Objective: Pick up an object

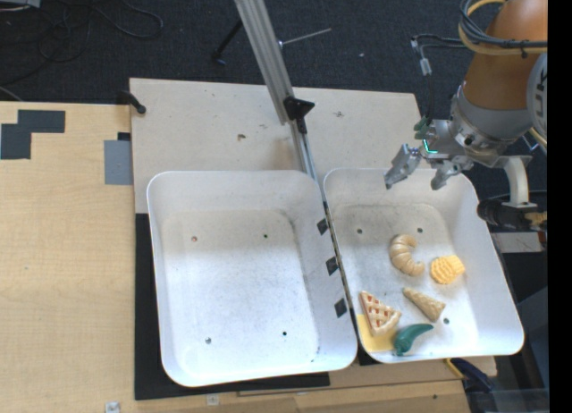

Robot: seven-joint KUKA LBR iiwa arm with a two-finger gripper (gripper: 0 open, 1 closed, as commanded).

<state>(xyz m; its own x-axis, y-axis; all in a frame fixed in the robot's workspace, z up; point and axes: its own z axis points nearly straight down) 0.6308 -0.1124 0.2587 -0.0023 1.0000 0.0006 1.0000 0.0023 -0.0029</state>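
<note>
The arm point(500, 54) comes in from the upper right of the frame, and its claw point(422, 170) hangs over the far rim of the right bin point(487, 250). The two fingers point(400, 168) are spread apart, released, with nothing between them.

Down in that right bin sit five toy foods, all clustered in the lower middle of the bin, well below the claw. The croissant point(407, 255) lies nearest the claw, curved, its long axis running up-down in the frame. Just to its right is a round yellow waffle point(447, 269), close beside it but apart. Below them, a cone point(424, 303) lies on its side, long axis slanting from upper left to lower right, its tip pointing to the upper left. To its lower left is a pie slice point(379, 312), its point towards the upper left corner of the frame, resting against the bin's left wall. A green piece point(411, 337) lies at the bottom, touching the slice's yellow edge, long axis running left-right.

The left bin point(170, 223) sits beside it on the tabletop point(206, 125), with a metal post point(266, 45) slanting up behind.
</note>
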